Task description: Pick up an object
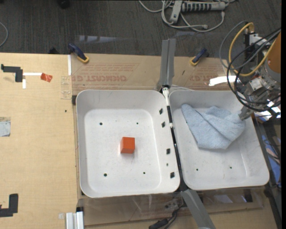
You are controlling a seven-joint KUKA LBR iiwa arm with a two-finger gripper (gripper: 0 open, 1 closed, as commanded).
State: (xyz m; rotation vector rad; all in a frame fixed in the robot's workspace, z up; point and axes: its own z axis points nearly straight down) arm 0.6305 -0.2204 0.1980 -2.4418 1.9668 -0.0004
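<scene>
From above, the bench carries two shallow white bins side by side. The left bin holds a small orange-red cube, sitting alone near the middle of its floor, well apart from every wall. The right bin holds a crumpled pale blue cloth, spread across the upper half of its floor with its right corner pulled up toward the bin's right rim.

The arm enters at the upper right, and most of it is cut off by the frame edge; a tangle of black and yellow cables hangs in front of the wrist and hides much of it. The gripper sits low at the cloth's raised right corner, touching or just over it (the tip is small and blends with the cables and the rim). Whether it is open or closed, and whether any fabric is pinched, cannot be told from here.

Around the bins: brown cardboard lies under their far edge, held by two clamps with blue and yellow handles. A grey bar runs between the bins toward the back. On the wooden bench top to the left lie a small orange tag and black brackets. A power strip rests on the dark floor beyond.
</scene>
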